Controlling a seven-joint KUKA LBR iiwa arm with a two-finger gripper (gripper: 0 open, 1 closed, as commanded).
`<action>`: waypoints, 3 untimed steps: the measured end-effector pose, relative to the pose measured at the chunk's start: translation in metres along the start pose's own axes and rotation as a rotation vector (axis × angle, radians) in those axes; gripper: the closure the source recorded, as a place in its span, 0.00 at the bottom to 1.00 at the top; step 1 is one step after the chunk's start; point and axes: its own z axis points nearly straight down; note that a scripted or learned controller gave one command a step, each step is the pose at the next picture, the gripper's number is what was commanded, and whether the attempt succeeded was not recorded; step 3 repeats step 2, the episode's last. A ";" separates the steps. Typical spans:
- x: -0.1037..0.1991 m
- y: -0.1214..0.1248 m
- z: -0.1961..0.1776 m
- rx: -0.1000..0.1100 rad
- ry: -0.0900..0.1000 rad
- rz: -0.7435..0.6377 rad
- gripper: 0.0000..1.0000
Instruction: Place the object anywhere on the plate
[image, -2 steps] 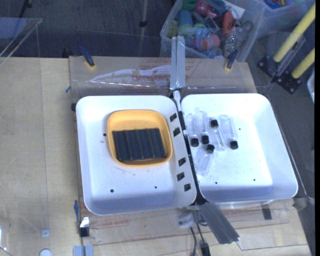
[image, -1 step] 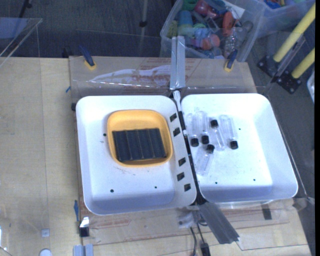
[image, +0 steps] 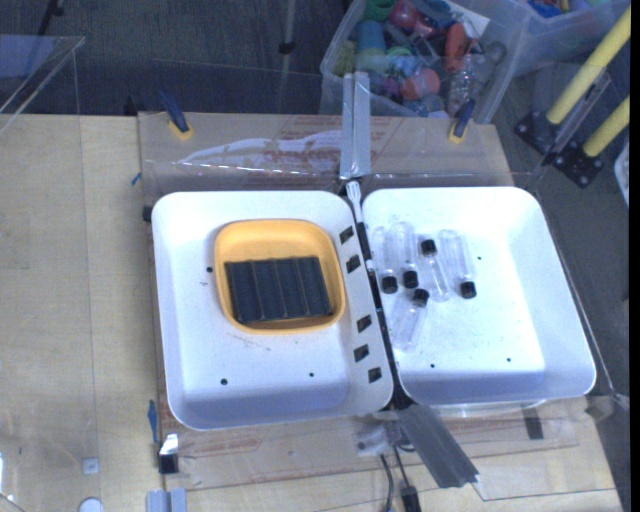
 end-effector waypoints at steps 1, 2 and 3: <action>-0.004 0.006 0.001 -0.006 -0.002 -0.293 1.00; -0.007 0.002 0.001 -0.004 -0.002 -0.428 1.00; -0.007 0.002 0.001 -0.004 -0.002 -0.428 1.00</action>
